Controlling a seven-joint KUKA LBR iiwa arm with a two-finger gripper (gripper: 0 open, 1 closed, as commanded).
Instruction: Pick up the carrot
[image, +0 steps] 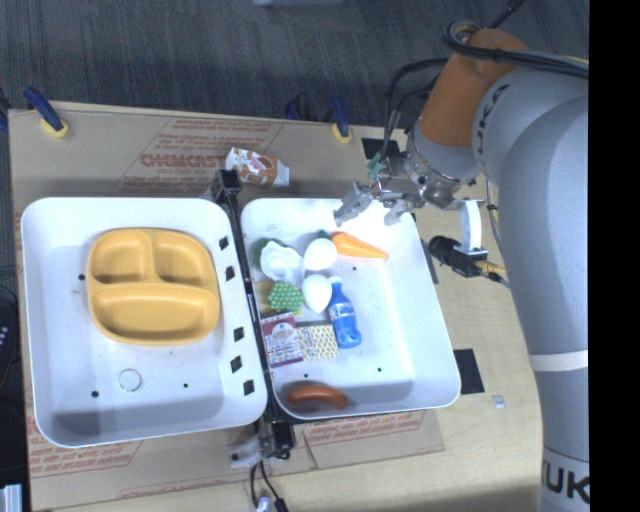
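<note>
Small, stiff, smooth orange plastic carrot (358, 246) near right bin's (425, 330) far edge, best gripped mid-body; end effector (377, 203) spread, empty.

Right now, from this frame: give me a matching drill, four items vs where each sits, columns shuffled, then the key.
Items:
1. carrot
2. yellow tray
3. blue bottle
4. sausage

Places:
A. near edge of the right bin
B. left bin
C. far part of the right bin, below the gripper
D. middle of the right bin, beside a white egg

Pairs: 1-C, 2-B, 3-D, 4-A
</note>
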